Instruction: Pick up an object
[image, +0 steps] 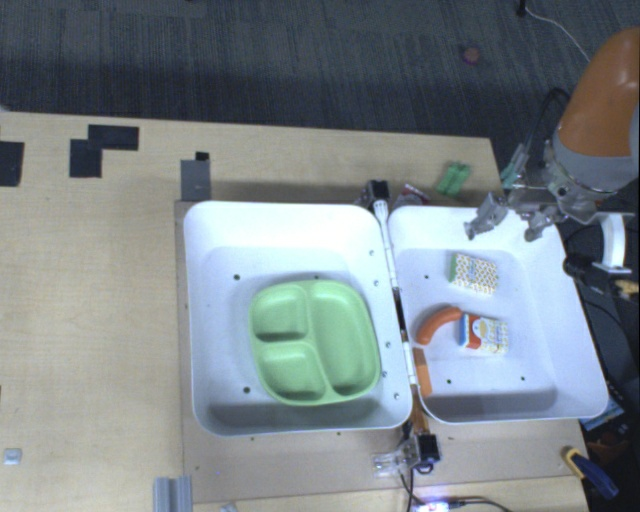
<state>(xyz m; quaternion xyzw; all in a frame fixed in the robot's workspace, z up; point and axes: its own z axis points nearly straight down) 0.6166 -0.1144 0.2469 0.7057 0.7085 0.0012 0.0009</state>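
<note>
White bins sit side by side on the bench. In the right bin (540, 390) lie a patterned packet (473, 272), an orange sausage (437, 324) and a small carton (485, 334) just beside it. A green divided plate (315, 341) fills the left bin (215, 300). Over the right bin's far edge, the gripper (508, 222) hangs spread apart, seemingly grasping nothing.

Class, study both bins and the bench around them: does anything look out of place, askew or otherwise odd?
One thing stands out: a small green object lies on the bench beyond the right bin, outside both bins. Inside that bin, an orange sausage-shaped item leans against a small carton, and a speckled packet sits slightly askew. The green divided plate lies flat in the left bin.
</note>
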